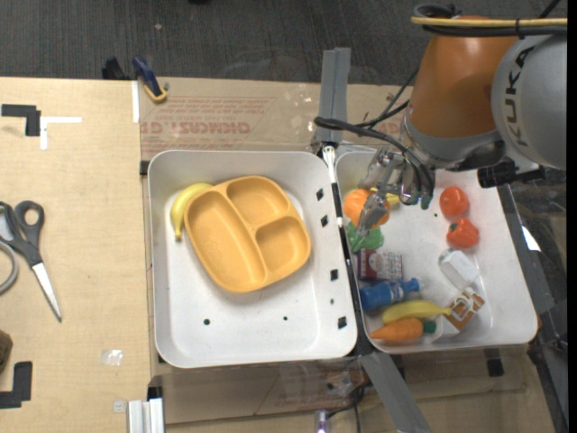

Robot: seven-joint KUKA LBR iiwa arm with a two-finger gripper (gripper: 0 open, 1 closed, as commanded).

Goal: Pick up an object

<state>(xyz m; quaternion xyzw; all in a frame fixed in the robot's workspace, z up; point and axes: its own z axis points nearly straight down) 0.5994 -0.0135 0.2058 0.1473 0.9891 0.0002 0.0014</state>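
Even, bright overhead light with soft, short shadows. The white bins [162, 269] look slightly blown out, with mild glare on the orange band [455, 70]. Focus is slightly soft throughout.

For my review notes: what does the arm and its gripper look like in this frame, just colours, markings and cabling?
The arm is a bulky rounded body, light grey, with a wide orange band above the wrist and dark "KUKA" lettering on the grey shell. Thin black cables loop along it, and a yellowish line runs across the top of the orange section. The gripper is a small metallic silver-grey assembly with dark parts.
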